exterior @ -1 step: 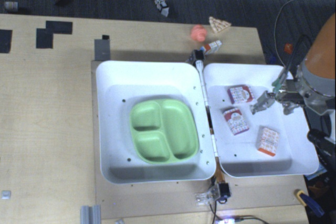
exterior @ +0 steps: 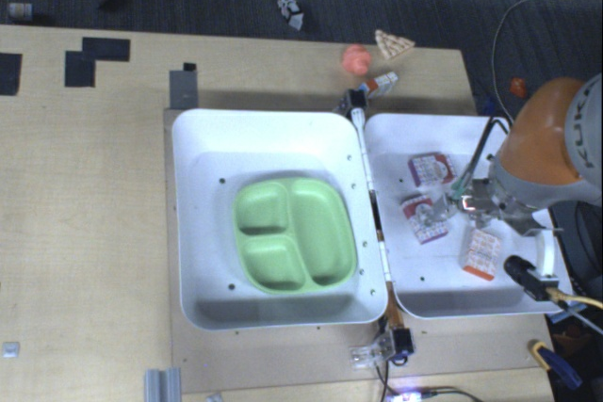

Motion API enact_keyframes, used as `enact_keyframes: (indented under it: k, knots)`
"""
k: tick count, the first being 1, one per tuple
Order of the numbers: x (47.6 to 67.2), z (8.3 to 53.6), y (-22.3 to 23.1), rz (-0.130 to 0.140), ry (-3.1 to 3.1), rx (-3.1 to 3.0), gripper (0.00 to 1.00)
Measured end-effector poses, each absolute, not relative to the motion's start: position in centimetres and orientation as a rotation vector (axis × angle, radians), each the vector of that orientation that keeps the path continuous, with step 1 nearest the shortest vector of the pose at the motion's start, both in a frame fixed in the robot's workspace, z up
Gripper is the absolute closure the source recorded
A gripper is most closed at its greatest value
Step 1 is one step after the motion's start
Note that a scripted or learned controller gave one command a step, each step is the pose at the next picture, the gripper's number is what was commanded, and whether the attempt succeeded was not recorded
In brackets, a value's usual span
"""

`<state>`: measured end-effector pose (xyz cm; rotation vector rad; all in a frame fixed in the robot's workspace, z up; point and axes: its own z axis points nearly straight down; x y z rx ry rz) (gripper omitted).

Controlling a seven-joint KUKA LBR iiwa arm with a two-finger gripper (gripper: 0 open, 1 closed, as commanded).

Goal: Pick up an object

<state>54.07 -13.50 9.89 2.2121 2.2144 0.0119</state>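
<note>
The landmark is the left bin, a shallow white tray on the wooden worktop. Inside it, a green plate with three compartments lies flat, slightly toward its near right part. Beyond the left bin's far right corner, on the worktop, sit a small orange ball and a tan wedge-shaped item. Touching the left bin's right wall stands the right bin, also white. Within it, right of the left bin, lie several small packets: a red-and-white packet toward the far side, a crumpled clear-and-red packet nearer the middle, and a white packet with an orange edge further right, toward the near side. The claw hangs over the right bin, between the crumpled packet and the orange-edged one, just beside the crumpled one; whether it is released or clenched cannot be told. The arm, grey with an orange band, reaches in from the far right of the left bin.
</note>
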Motion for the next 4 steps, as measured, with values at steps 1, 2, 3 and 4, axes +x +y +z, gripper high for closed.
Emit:
enact_keyframes:
  k: [1, 2, 3, 4]
  knots:
    - [54.2, 11.0, -13.3, 0.019, 2.217, 2.210, 1.00]
    - [54.2, 11.0, -13.3, 0.018, 2.218, 2.210, 0.00]
    - [50.9, 8.7, -8.7, 0.009, 2.218, 2.213, 0.00]
    - [51.1, 9.9, -8.7, 0.015, 2.216, 2.208, 1.00]
